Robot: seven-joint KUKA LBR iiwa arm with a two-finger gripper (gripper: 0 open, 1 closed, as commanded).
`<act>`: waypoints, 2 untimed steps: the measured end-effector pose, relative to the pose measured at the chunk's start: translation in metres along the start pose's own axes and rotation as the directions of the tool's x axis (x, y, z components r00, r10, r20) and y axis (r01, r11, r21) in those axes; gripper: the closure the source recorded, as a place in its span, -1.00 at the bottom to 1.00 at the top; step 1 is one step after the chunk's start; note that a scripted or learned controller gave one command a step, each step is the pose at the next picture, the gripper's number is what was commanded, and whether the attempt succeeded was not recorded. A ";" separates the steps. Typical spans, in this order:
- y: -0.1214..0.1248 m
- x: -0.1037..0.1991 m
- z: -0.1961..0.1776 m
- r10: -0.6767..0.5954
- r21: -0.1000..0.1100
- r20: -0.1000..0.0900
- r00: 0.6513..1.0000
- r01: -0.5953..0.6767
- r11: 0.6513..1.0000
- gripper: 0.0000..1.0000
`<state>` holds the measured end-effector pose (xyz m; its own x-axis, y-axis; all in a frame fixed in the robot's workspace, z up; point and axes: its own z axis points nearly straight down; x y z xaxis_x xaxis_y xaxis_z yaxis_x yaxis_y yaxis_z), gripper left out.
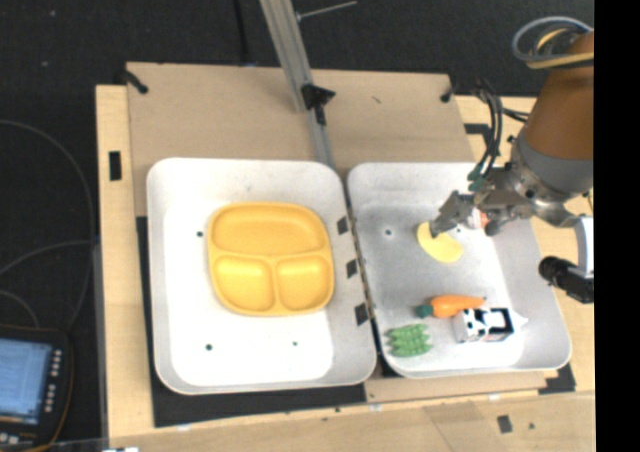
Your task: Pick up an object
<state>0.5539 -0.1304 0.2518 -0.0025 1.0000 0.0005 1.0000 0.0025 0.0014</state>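
Tool point(447, 221) right of centre in right bin point(392, 192), over yellow disc point(443, 246); can't tell its state. Carrot point(457, 305) below.

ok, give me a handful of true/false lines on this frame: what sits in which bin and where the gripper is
1. The yellow three-compartment plastic tray lies in the left white bin. True.
2. The orange toy carrot lies in the left bin. False: it lies in the right white bin.
3. The gripper hangs at the upper edge of the flat pale-yellow disc. True.
4. The green toy vegetable lies in one of the tray's compartments. False: it lies at the right bin's front left corner.
5. The black-and-white toy block lies beside the carrot. True.
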 end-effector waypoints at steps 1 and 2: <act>0.000 0.000 0.000 0.001 0.000 0.000 1.000 -0.001 1.000 -1.00; -0.003 -0.006 0.062 0.004 0.006 0.002 1.000 -0.004 1.000 -1.00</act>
<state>0.5510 -0.1369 0.1903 0.0012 1.0000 -0.0012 1.0000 -0.0012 -0.0042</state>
